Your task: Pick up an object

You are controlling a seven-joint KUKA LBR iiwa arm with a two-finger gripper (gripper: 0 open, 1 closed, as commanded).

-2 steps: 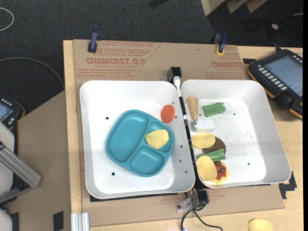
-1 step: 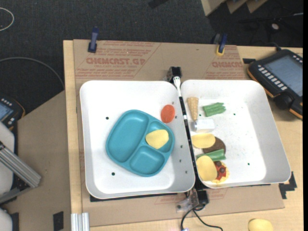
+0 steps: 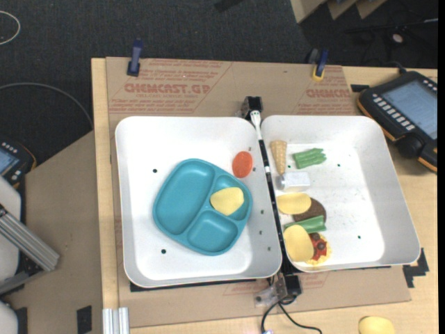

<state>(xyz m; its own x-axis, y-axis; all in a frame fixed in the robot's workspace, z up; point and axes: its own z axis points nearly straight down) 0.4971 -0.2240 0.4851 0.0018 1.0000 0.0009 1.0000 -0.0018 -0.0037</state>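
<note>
A teal divided plate (image 3: 188, 207) lies in the left bin (image 3: 132, 158), with a pale yellow piece (image 3: 227, 200) in its right compartment. An orange-red ball (image 3: 242, 163) rests just beyond the plate near the divider. In the right bin (image 3: 368, 186), along its left side, lie a tan cone (image 3: 279, 155), a green piece (image 3: 309, 158), a white block (image 3: 295, 181), a yellow slice (image 3: 293, 202) on a brown piece (image 3: 314, 209), a second green piece (image 3: 312, 223) and a yellow and red toy (image 3: 306, 245).
Both bins sit on a cardboard sheet (image 3: 181, 85) held by two blue clamps (image 3: 135, 58). A black handheld pendant (image 3: 407, 110) lies at the far right. A yellow object (image 3: 375, 325) rests on the bench at the bottom right. Cables trail at the front.
</note>
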